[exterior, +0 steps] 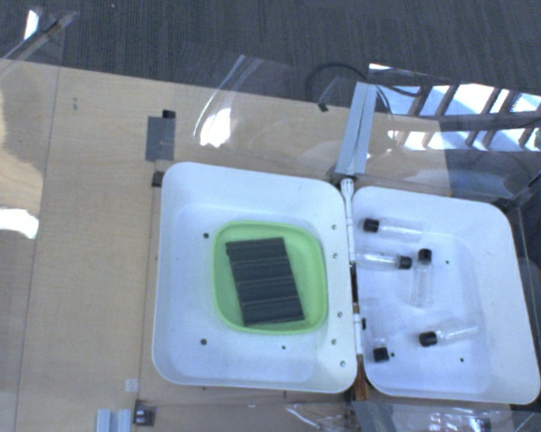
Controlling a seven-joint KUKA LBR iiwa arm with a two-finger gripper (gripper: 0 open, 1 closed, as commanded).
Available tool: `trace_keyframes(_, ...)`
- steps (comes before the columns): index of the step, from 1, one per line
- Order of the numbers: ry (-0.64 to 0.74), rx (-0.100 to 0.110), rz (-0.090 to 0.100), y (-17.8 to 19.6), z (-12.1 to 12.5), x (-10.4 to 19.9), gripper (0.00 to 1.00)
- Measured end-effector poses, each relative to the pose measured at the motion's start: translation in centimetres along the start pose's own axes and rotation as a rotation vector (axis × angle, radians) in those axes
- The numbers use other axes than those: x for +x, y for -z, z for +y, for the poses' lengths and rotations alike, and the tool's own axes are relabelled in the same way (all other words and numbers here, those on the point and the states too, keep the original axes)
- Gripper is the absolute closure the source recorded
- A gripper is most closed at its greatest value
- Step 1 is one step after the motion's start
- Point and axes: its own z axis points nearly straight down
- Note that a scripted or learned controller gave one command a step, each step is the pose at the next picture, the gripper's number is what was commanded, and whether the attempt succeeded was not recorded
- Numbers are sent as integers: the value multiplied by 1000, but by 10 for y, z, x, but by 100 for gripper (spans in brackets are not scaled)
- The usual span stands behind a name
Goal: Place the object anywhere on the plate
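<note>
Two shallow white bins sit side by side on the bench: the left bin (pixel 175 343) holds a square green plate (pixel 314 280), and the right bin (pixel 502 372) holds a scatter of small clear vials with black caps. On the plate rests a dark grey ribbed block (pixel 264 281), lying flat and turned slightly off square, well inside the plate's raised rim, which likely keeps it from sliding off. If that block is the object named in the task, it already lies where it belongs and the placement looks done. The vials lie apart from one another: one at the far left of the right bin (pixel 389 228), one just nearer it along the left wall (pixel 382 262), one near the middle (pixel 421 278), one lying slantwise nearer the front (pixel 446 334), and a cap close to the near left corner (pixel 380 354). They lie on their sides, so they could roll if nudged. The state of the gripper cannot be told from this view.
</note>
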Motion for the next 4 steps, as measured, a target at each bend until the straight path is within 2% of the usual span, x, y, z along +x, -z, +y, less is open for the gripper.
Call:
trace_keyframes(1, -206, 3, -2, -1, -20, -36, 0)
trace_keyframes(2, -397, 1, -1, -2, 46, 18, 0)
trace_keyframes(3, -534, 4, -3, -1, 7, -20, 0)
trace_keyframes(4, -603, 6, -4, -19, -25, -51, 0)
